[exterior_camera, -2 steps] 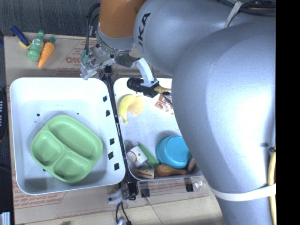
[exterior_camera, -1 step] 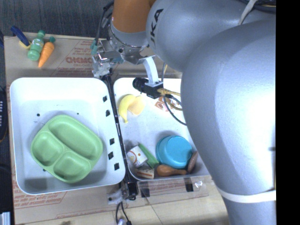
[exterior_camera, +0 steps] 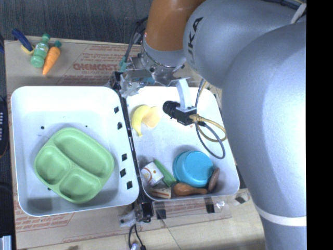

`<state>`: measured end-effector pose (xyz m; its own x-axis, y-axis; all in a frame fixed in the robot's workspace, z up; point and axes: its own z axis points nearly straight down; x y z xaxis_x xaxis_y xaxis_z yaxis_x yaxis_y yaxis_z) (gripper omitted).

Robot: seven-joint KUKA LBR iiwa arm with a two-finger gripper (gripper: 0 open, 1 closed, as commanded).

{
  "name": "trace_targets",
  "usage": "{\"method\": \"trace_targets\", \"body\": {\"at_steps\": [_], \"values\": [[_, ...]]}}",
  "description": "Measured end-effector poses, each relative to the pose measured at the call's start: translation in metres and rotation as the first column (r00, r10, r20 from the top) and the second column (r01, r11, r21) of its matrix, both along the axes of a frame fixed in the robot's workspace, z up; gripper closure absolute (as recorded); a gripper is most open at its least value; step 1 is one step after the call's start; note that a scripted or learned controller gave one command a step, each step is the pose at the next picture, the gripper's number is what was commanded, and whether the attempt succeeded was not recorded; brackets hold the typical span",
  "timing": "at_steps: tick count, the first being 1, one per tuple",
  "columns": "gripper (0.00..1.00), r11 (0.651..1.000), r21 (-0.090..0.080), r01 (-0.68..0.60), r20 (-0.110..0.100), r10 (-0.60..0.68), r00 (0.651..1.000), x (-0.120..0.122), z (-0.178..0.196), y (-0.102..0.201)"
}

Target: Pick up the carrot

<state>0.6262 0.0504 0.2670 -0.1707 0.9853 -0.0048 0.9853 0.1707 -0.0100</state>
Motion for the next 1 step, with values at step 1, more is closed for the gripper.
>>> {"method": "trace_targets", "body": {"at_steps": [1], "values": [[1.0,1.0,-0.001,0.021,0.002,-0.021,1.0,-0.0516,0.0012,-0.0468]]}}
